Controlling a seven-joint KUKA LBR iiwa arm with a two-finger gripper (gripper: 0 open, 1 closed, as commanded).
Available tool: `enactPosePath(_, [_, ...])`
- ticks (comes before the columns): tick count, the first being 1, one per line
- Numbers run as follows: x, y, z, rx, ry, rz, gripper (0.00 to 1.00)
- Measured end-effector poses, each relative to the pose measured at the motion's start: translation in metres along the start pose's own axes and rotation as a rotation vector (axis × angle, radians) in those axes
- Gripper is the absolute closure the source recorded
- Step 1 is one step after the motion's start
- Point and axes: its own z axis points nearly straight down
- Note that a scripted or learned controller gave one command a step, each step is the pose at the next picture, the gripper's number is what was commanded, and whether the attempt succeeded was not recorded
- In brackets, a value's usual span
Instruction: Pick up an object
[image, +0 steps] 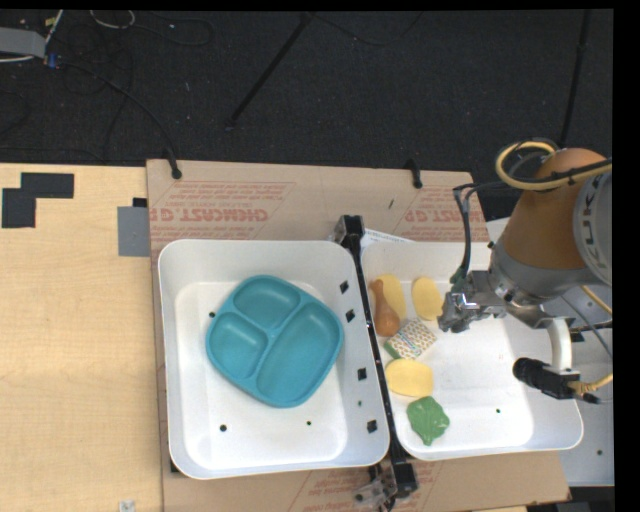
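Gripper (452, 318) low over the right-hand shallow white bin (500, 425), beside a cluster of small toy foods.

Grey arm (545, 255) with its orange band reaches in from the right, its metal end sitting just right of a pale yellow rounded piece (427, 297); whether the jaws are released or clenched cannot be told from this slant, and nothing is seen between them. Left of that piece lie a yellow block (393, 293) and a brown drumstick-shaped toy (385, 311), touching each other near the divider. Below them rests a small checkered white-and-green item (412, 341), then a flat yellow rounded lump (409, 378), then a green leafy-looking toy (428, 419) nearest the front wall. The left-hand shallow white bin (190, 420) holds a teal three-compartment plastic plate (274, 339), lying flat, well apart from the gripper.
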Motion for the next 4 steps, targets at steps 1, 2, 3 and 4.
enactPosePath(1, [0.003, 0.0, -0.043, 0.001, 0.0, 0.0, 1.0])
enactPosePath(2, [-0.003, 0.01, -0.097, 0.0, 0.0, 0.001, 1.0])
enactPosePath(3, [0.048, 0.014, -0.08, 0.008, 0.002, -0.002, 1.0])
enactPosePath(4, [0.093, 0.013, -0.08, 0.008, 0.002, -0.003, 1.0])
